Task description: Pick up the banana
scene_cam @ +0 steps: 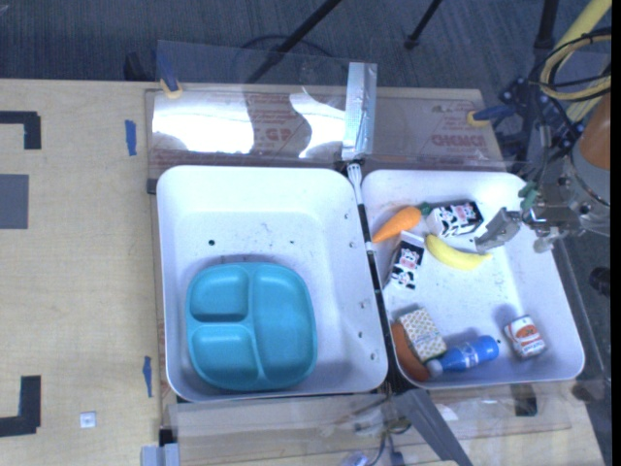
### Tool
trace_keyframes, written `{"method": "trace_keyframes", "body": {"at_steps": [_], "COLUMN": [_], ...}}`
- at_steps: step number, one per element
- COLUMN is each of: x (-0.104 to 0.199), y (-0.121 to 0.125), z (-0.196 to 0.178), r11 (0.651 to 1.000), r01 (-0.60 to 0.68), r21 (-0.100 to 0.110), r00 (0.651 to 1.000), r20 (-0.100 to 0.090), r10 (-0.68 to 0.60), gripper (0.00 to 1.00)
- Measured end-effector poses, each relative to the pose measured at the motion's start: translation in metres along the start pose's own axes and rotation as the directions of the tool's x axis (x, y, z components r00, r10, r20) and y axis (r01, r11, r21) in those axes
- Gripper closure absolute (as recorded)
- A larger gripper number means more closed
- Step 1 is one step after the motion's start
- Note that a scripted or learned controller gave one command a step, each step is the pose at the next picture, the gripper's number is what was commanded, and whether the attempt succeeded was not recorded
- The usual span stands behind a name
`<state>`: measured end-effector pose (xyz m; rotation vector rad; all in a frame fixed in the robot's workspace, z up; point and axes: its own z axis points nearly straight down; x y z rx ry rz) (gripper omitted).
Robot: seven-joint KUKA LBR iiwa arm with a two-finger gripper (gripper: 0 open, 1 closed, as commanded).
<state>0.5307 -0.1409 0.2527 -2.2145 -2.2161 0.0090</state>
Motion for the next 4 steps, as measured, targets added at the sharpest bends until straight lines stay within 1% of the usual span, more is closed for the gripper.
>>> {"method": "trace_keyframes", "body": {"at_steps": [2,3,4], "x": [0.0,0.071,-0.004], "y": [0.0,0.04,0.069], "z": [0.0,0.073,0.03], "r11": [1.0,1.0,0.998], "r01": [0.0,-0.013,-0.07], "r21": [0.0,0.001,-0.004], "r00": [1.0,1.0,0.998], "r20": [0.0,0.001,0.003], "r10": [0.0,0.013,0.07], "gripper": [0.0,0.0,0.0]}}
